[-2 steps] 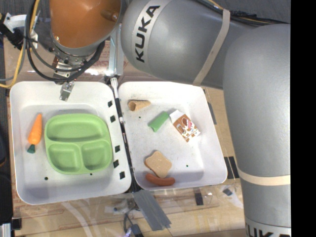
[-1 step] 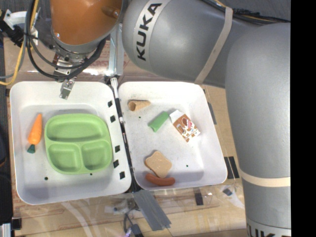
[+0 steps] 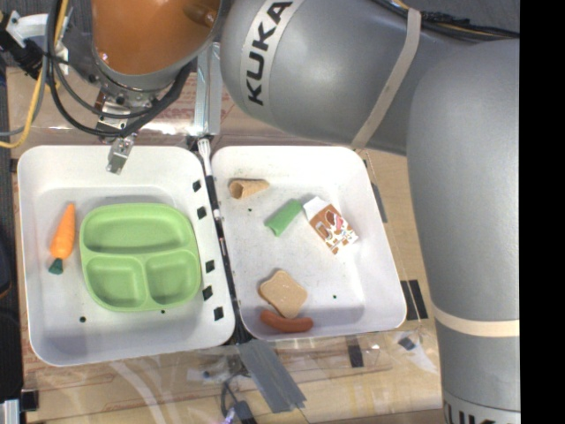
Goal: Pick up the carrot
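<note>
The carrot [image 3: 62, 236], orange with a small green top, lies along the left side of the left bin [image 3: 40, 179], its tip pointing up and its green end toward the front. It rests just left of a green divided plate [image 3: 139, 256]. My gripper [image 3: 118, 155] hangs over the far edge of the left bin, above and to the right of the carrot, well apart from it. The big grey arm and its orange band cover the top of the view. Nothing shows between the fingers.
The right bin [image 3: 375, 263] holds a tan cone-shaped piece [image 3: 247, 187], a green block [image 3: 284, 216], a small printed carton [image 3: 331, 226], a slice of bread [image 3: 282, 293] and a sausage [image 3: 286, 323]. Black cables hang at the upper left.
</note>
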You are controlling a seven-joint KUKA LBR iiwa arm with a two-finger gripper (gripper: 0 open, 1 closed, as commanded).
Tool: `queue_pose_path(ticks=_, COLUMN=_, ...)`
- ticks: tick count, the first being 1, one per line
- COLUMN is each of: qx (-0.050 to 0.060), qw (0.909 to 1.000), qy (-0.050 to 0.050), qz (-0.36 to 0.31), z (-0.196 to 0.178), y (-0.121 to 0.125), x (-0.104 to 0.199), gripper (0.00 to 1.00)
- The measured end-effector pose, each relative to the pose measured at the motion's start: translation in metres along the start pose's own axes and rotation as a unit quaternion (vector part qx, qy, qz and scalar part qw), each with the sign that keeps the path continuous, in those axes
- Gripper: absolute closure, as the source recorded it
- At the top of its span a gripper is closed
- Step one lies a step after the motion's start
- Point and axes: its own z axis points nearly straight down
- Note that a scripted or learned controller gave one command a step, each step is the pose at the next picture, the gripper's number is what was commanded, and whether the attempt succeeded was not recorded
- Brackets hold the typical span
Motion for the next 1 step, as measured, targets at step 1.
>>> queue_pose_path(ticks=1, qx=0.002, qw=1.0000, qy=0.000, qz=0.000, z=-0.0097, y=-0.0011, x=-0.0002, gripper=1.00)
